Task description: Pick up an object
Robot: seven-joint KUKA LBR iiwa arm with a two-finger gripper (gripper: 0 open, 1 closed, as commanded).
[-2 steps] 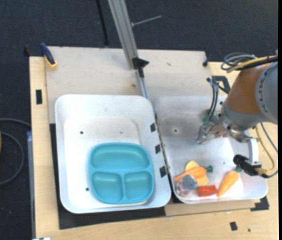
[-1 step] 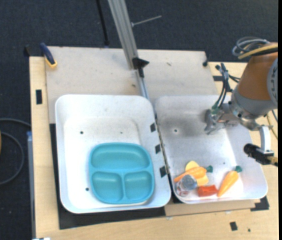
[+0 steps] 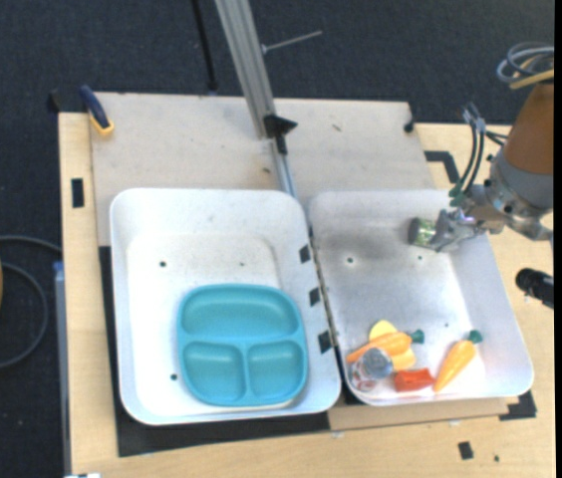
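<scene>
My gripper [image 3: 441,233] hangs over the far right part of the right bin [image 3: 391,277], at the end of the grey and orange arm coming in from the right. A small greenish-grey object [image 3: 421,231] sits right at the gripper's tip; whether it is held cannot be made out. At the bin's near edge lies a cluster of toy food: a yellow piece [image 3: 387,335], an orange carrot [image 3: 456,360], a red piece [image 3: 413,378] and a greyish round item [image 3: 371,368].
The left bin [image 3: 161,237] holds a blue three-compartment tray [image 3: 243,345] in its near half. A metal pole [image 3: 251,68] rises from behind the bins' shared edge. Cables hang by the arm at the far right.
</scene>
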